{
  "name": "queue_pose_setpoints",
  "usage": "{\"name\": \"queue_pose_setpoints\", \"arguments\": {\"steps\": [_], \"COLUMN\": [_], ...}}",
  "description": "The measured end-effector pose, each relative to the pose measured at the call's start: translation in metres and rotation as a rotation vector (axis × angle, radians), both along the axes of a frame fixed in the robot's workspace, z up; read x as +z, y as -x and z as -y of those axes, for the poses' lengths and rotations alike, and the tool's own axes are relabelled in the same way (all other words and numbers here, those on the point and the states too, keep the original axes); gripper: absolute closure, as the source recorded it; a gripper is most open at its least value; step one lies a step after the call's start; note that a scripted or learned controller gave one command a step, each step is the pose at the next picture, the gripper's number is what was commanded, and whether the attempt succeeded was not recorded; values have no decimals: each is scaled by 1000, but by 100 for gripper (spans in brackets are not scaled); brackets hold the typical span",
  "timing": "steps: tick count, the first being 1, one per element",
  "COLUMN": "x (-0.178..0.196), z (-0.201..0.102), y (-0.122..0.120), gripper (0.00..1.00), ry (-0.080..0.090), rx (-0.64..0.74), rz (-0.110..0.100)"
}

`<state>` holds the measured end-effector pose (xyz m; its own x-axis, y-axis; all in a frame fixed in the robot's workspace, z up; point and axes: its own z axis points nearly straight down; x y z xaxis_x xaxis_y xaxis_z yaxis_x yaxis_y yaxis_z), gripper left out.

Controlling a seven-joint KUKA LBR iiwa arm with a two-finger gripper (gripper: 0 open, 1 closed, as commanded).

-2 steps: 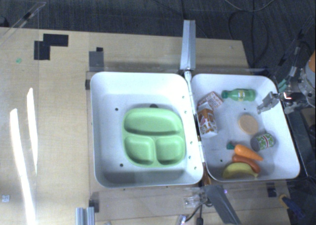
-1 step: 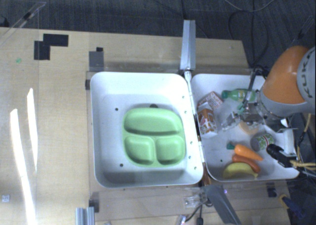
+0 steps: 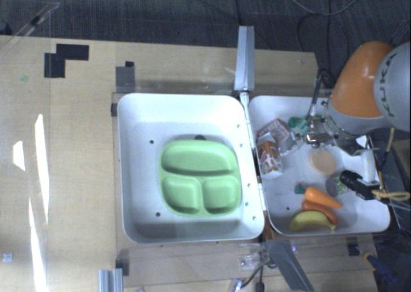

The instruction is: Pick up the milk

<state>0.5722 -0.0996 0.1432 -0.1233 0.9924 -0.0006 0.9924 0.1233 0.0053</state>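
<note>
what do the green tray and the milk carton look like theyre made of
Green tray: likely moulded plastic, matte, with soft rounded compartments and an even colour. Milk carton: probably printed paperboard, creased and folded at the top; possibly a toy replica.

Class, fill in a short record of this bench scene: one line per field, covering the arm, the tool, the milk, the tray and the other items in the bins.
arm: reaches in from the right over the right bin
tool: low over the right bin's upper part, beside the milk
milk: carton lying at the right bin's left wall, not lifted
tray: green, three compartments, in the left bin
carrot: right bin, lower part
banana: just below the carrot
</note>
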Motion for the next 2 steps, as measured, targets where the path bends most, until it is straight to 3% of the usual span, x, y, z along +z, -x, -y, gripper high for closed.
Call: {"name": "queue_pose_setpoints", "arguments": {"steps": [1,2], "x": [73,41], "z": [-37,-41], "y": [-45,18], "gripper": [0,0], "ry": [0,1], "rx": [166,267], "rz": [1,-1]}}
